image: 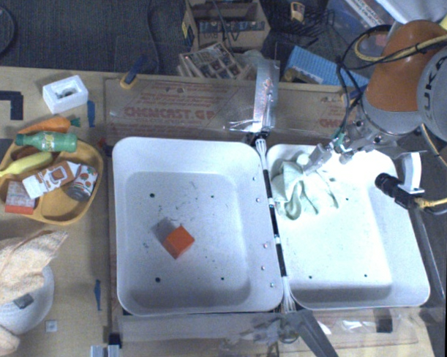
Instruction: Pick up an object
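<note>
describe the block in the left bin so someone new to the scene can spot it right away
Start at the left bin, the one farther from the arm. The orange block lies on its floor a little left of centre, toward the near edge. It is a small cube, the one bright colour against that white floor; the pale green cloth lies in the right bin.

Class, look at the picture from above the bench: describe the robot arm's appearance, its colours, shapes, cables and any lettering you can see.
The arm is bulky and rounded, with a light grey shell and a wide orange band above the wrist. Dark letters, part of a name, show on the grey casing at the right edge. Thin black and yellow cables loop over the orange part. Below it sits a slim, pale metallic gripper, with a small black cylindrical part beside the wrist.
</note>
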Robot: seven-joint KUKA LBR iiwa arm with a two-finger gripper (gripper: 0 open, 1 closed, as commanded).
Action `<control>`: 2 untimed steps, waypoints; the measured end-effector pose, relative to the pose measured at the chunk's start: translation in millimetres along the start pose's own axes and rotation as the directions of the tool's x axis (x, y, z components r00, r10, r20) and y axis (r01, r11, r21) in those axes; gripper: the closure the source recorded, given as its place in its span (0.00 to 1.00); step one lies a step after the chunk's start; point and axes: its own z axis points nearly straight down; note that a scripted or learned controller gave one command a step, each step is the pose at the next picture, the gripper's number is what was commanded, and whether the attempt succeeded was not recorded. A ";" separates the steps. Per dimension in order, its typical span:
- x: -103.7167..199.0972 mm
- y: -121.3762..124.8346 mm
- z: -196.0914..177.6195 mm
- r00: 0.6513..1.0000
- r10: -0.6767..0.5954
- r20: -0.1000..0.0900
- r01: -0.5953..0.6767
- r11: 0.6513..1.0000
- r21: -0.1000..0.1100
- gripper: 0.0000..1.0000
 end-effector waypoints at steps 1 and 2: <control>-36.3 -12.7 89.0 0.999 0.034 0.002 -0.033 0.999 -0.007 0.00; 16.9 -38.6 88.9 1.000 -0.009 0.003 0.009 1.000 -0.009 0.00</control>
